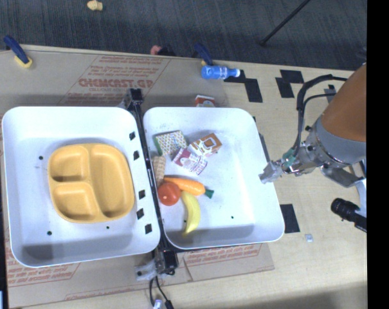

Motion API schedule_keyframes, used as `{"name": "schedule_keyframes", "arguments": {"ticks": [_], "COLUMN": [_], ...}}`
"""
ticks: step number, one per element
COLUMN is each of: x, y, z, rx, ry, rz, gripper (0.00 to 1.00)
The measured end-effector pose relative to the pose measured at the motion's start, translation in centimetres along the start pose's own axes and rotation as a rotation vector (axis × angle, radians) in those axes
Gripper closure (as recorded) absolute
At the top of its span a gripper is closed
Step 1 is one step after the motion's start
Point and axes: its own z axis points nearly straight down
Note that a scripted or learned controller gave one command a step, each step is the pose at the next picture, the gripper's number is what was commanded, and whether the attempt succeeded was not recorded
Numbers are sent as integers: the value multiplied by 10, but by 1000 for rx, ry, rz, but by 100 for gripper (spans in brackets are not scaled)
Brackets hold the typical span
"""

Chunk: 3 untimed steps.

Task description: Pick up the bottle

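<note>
A small blue bottle [215, 73] with a pale cap lies on its side on the bench, behind the right bin [245, 124] and outside it. My gripper [270, 172] hangs just past the right bin's right rim, about halfway down that side and well apart from the bottle. Nothing shows in it. The grey arm with its orange band comes in from the right edge.
The right bin holds small cartons [193, 150], a cone [159, 167], a carrot [188, 185], a tomato [169, 194] and a banana [192, 213]. A yellow divided plate [91, 180] sits in the left bin [20, 134]. Blue clamps [203, 53] grip the bench's back edge.
</note>
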Motion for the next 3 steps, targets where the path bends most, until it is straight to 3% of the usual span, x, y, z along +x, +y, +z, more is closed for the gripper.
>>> {"name": "schedule_keyframes", "arguments": {"ticks": [2, 3], "x": [0, 0], "y": [0, 0], "z": [-4, -10], "rx": [1, -1], "ry": [2, 0], "rz": [-24, -132], "gripper": [100, 100]}}
